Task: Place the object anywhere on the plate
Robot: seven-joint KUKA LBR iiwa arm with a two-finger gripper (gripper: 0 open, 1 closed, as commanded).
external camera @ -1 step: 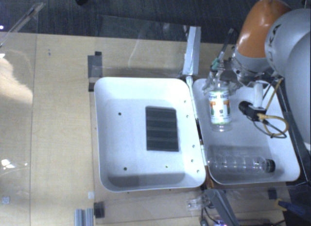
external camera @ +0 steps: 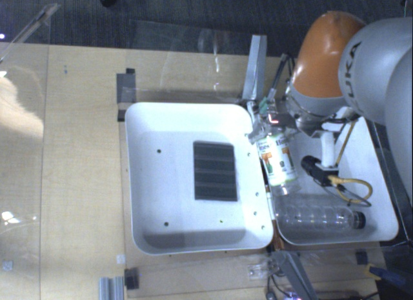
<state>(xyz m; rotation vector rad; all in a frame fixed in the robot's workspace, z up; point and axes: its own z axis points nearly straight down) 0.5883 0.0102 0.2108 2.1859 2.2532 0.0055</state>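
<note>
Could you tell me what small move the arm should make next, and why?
Probably carry the small bottle leftward toward the dark plate. The bottle hangs below the gripper at the seam between the bins, apparently held, while the plate lies mid left bin.

1. A bulky, rounded grey arm (external camera: 381,66) is seen, with a smooth, matte casing.
2. A glossy orange band (external camera: 326,53) of domed shape is fitted above the wrist.
3. Dark lettering (external camera: 352,73) is printed on the grey casing beside the orange band; only part of it can be read.
4. Below the orange band, a narrower grey ring-shaped wrist section (external camera: 316,106) is seen.
5. Thin dark cables (external camera: 279,79) are routed along the wrist on its left side.
6. A small metal gripper assembly (external camera: 266,119) is mounted at the end, where a tiny reddish light is visible.
</note>
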